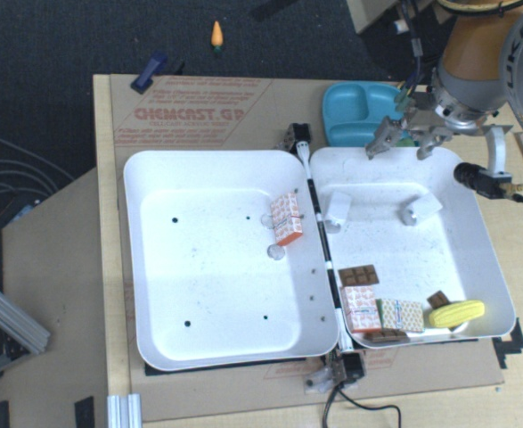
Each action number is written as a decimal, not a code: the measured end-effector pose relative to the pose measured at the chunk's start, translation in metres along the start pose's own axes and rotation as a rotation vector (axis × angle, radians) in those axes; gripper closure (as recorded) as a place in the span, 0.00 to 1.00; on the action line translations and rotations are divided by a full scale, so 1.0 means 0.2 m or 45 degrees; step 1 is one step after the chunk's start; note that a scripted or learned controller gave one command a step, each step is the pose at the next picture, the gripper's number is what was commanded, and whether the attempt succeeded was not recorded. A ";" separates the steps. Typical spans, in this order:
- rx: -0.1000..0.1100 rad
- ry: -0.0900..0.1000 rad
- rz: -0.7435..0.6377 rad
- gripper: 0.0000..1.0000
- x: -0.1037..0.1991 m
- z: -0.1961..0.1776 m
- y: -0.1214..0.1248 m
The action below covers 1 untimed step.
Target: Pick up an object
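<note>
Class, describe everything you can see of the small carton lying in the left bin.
The small carton is a little box, apparently printed cardboard, patterned red and white with an orange lower end. It lies flat, tilted slightly off the bin's edges, on the floor of the left bin near its right wall. Two small pale round things lie close to it, one at its left, one just below.

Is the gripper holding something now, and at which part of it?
Nothing is held. The gripper hangs open above the far edge of the right bin, with nothing between its fingers.
</note>
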<state>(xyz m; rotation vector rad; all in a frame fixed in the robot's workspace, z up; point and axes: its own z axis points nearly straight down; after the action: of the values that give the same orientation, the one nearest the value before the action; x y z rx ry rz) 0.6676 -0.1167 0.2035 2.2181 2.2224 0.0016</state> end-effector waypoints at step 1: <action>-0.004 -0.001 0.000 1.00 0.00 -0.05 0.00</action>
<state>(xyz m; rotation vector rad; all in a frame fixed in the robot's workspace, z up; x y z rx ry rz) 0.6683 -0.1168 0.2140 2.2163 2.2207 0.0041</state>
